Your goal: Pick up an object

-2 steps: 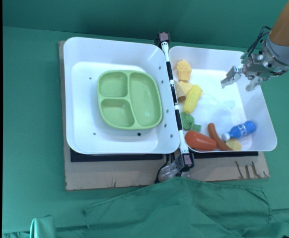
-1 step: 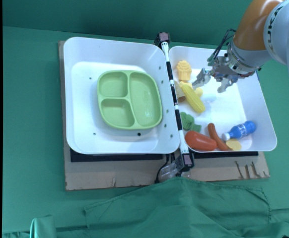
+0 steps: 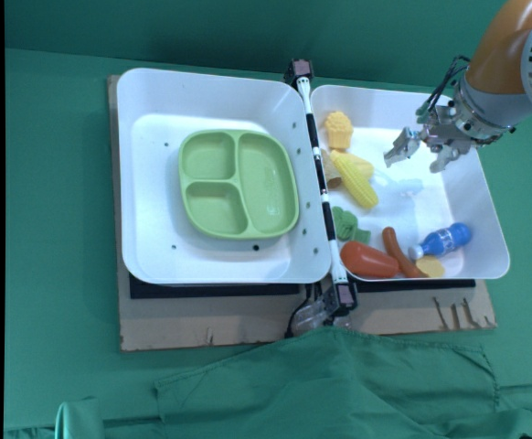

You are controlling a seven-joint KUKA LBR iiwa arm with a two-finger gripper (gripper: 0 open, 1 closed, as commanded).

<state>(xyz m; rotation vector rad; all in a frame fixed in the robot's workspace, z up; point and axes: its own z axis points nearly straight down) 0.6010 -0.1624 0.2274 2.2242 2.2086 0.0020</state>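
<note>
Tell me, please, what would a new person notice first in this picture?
The green plate with three compartments, alone in the left bin. Then the toy food crowded in the right bin: yellow corn, a red pepper, a blue bottle. The gripper hangs open above that bin.

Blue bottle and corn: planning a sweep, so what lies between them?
In the camera view, between the bottle and the corn lies a sausage; otherwise bare bin floor.

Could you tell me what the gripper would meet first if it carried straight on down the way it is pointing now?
The gripper hangs open over the right bin, pointing down. Going straight on, it would probably reach the bin's bare white floor first, just right of the yellow corn; depth is hard to judge from this slanted view.
</note>
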